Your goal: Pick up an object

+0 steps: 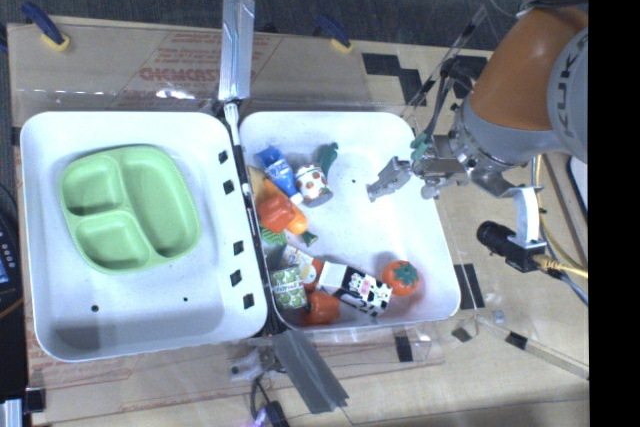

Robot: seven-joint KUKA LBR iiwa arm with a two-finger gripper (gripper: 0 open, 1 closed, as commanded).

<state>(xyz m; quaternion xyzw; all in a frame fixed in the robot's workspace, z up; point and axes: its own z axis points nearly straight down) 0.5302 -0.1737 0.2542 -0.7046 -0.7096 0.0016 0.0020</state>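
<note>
Wooden bench carries two white bins; nearest, an orange tomato-shaped toy lies in the right-hand bin. Farther, my end effector hovers released, grasping nothing. Descending here, I'd likely pinch bare floor.

Even overhead light, soft shadows; glare on clear panel behind bins; slight overall softness.

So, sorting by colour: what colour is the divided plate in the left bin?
Light green plate, clearest in the camera view.
</note>
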